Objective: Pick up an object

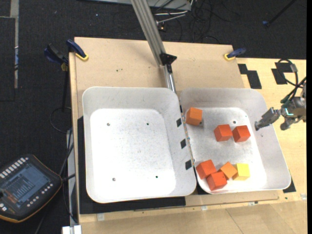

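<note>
We see two white bins [127,143] speckled with faint dark dots, on a tan bench [122,57] over black floor. In the right bin [263,111] lie an orange cube [194,116], two red-orange cubes [223,132] side by side, two more red-orange ones [205,168] low down, a lighter orange block [228,170] and a yellow block [243,170]. Yellow-tipped blue clamps [75,49] grip the bench corners.
</note>
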Robot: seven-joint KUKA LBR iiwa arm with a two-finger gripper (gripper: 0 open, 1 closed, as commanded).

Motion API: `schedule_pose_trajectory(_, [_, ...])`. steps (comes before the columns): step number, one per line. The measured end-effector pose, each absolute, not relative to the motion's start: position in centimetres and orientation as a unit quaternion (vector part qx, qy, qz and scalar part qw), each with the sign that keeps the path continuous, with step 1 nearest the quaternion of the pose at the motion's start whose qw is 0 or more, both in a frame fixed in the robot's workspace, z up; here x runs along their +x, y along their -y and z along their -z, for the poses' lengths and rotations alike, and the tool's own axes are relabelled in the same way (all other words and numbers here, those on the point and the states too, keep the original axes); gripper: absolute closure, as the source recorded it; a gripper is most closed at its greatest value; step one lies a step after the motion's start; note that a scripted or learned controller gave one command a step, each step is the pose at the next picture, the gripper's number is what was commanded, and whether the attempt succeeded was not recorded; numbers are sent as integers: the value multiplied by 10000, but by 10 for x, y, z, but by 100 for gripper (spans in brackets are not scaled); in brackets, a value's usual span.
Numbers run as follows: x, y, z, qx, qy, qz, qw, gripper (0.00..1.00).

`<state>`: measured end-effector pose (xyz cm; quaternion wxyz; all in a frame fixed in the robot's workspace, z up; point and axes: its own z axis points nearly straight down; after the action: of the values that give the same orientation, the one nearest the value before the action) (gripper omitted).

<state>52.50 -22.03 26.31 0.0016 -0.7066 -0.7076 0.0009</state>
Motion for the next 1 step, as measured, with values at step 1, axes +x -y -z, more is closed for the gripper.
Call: schedule_pose_trajectory(1, [526,220,-265,-7064,7078,-1,-2,0])
